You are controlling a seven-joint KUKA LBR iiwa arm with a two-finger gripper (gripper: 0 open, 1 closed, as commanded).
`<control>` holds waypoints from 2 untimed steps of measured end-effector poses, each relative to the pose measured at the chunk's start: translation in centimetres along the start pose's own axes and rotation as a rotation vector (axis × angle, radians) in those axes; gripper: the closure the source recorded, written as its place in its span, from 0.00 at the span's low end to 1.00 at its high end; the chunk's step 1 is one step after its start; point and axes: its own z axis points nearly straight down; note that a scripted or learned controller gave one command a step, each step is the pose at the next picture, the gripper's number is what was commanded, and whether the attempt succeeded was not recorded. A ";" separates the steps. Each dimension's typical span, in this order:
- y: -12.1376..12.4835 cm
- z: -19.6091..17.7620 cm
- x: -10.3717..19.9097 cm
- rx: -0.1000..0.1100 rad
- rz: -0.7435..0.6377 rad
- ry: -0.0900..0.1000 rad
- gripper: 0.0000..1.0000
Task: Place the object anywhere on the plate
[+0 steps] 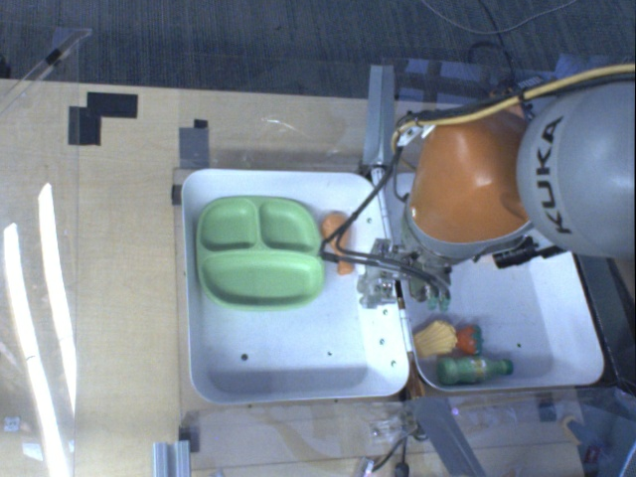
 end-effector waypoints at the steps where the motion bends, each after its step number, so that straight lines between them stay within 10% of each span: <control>1: 3.5 -9.4 -5.2 -0.002 -0.090 -0.001 1.00; 2: 11.3 5.1 -5.9 -0.001 -0.042 0.008 1.00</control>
